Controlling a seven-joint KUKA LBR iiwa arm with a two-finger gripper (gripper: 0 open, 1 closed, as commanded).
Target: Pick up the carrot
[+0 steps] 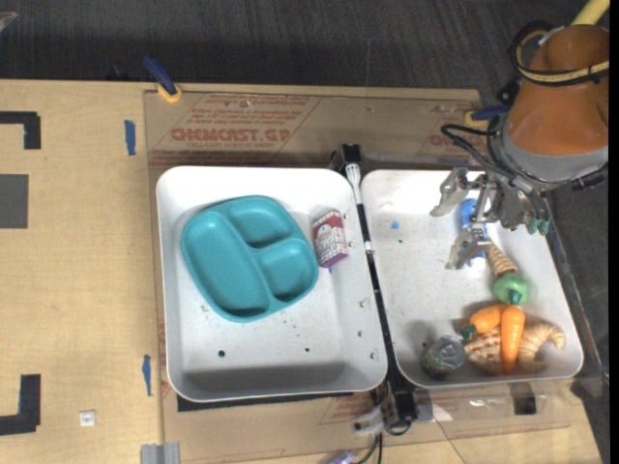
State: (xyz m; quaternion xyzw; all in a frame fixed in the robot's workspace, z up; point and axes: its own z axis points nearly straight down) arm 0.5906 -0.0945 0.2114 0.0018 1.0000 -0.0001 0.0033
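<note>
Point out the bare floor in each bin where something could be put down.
Left bin: a wide bare strip along the near wall, below the teal plate and the small can. Right bin: its left half is bare, from the far wall down to the grey ball. Crowded: the near right corner, around the carrot, beneath the gripper.

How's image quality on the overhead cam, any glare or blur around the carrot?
Camera view: even, soft lighting; the white right bin looks bright but not blown out. The carrot is sharp enough to pick out among the pile of toys. The gripper is slightly soft, with a faint shadow beneath it.
</note>
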